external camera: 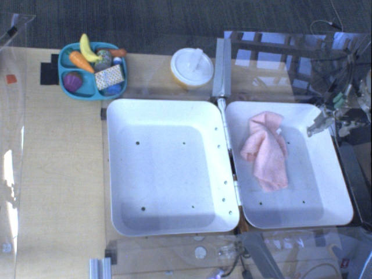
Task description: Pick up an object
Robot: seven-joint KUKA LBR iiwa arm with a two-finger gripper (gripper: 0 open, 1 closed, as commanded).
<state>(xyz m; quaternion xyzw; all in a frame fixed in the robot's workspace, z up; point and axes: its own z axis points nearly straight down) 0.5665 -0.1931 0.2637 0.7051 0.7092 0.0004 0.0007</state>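
Observation:
A crumpled pink cloth [267, 150] lies in the right white bin [325, 208], in its upper-left part. My gripper [321, 124] hovers at the right bin's upper-right rim, well to the right of the cloth and apart from it. It is small and partly mixed with the clutter behind it. Nothing shows in its grasp.
The left white bin [168, 214] sits beside the right one. A blue tray [65, 92] of toy food stands at the back left, and a white lidded cup [192, 67] behind the bins. A metal frame [279, 45] rises behind the right bin.

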